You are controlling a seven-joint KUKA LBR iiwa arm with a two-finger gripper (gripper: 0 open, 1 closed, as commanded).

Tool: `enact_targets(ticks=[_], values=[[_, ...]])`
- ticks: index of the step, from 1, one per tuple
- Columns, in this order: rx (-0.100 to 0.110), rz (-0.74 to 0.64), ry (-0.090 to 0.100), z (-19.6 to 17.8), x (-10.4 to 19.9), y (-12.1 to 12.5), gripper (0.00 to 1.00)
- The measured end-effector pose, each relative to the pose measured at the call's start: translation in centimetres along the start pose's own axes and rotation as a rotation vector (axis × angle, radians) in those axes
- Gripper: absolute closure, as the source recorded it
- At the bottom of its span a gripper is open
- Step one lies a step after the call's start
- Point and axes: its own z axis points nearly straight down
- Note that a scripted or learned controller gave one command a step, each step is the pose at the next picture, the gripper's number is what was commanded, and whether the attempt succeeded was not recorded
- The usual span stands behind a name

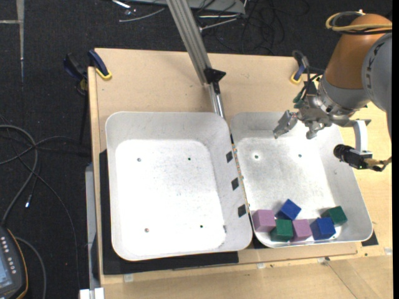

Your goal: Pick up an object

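Several small cubes lie bunched at the near edge of the right bin [349, 185]: a purple cube [264, 219], a blue cube [290, 208], a green cube [283, 229], a second purple cube [302, 229], a second blue cube [323, 227] and a dark green cube [337, 215]. My gripper [297, 128] hangs over the far end of that bin, well away from the cubes. Its two fingers [284, 123] are spread apart with nothing between them.
The left bin [118, 167] sits beside the right one, with a raised divider edge between them. A metal pole [190, 33] slants in from the back. Clamps [100, 66] grip the bench's far corners.
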Motion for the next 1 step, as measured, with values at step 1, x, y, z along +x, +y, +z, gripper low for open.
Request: enact_targets(ticks=[1], values=[[0.002, 0.000, 0.000, 1.00, 1.77, 3.05, 0.00]])
